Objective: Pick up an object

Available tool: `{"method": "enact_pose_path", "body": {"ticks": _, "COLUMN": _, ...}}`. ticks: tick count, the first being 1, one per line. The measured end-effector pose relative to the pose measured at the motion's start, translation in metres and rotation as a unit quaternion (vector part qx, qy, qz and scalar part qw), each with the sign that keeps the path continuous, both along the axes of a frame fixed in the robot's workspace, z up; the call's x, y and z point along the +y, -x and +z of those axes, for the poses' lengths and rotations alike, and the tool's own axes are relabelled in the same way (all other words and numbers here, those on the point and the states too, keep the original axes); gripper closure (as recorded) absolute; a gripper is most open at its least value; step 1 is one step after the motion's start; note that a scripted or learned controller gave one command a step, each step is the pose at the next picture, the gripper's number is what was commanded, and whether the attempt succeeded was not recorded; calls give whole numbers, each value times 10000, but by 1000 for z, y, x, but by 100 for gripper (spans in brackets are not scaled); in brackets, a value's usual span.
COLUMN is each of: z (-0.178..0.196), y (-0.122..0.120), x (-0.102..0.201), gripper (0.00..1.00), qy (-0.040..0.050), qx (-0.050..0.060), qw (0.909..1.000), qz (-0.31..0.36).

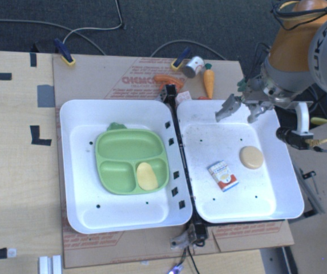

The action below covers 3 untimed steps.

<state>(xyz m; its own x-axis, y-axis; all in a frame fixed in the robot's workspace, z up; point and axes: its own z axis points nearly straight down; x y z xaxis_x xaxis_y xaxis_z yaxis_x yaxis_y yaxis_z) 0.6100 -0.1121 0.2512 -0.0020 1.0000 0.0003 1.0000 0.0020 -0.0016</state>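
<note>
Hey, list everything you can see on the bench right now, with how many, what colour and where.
bins: two, white, side by side on cardboard.
plate: one, green, divided, in the left bin.
yellow piece: one, in the plate's lower right compartment.
round bun: one, tan, in the right bin.
small box: one, white and red, right bin, left of the bun.
carrot: one, orange, behind the bins.
clamps: two, blue and yellow, along the cardboard's back edge.
arm: one, grey and orange, from the right.
gripper: one, grey, open, above the right bin's back edge.

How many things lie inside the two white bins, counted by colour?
Green: 1, divided plate
Yellow: 1, oval piece on that plate
Tan: 1, round piece
White and red: 1, small carton
Total: 4
</note>
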Motion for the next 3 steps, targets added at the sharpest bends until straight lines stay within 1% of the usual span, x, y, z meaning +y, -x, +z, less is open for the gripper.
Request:
{"method": "enact_pose_path", "body": {"ticks": 1, "z": -163, "y": 53, "x": -16, "gripper": 0, "qy": -1, "qx": -4, "qw": 10000, "qz": -8}}
{"method": "enact_pose_path", "body": {"ticks": 2, "z": -164, "y": 83, "x": -1, "gripper": 0, "qy": 16, "qx": -45, "qw": 10000, "qz": -11}}
{"method": "enact_pose_path", "body": {"ticks": 3, "z": -155, "y": 83, "x": -2, "gripper": 100, "qy": 21, "qx": -42, "qw": 10000, "qz": -17}}
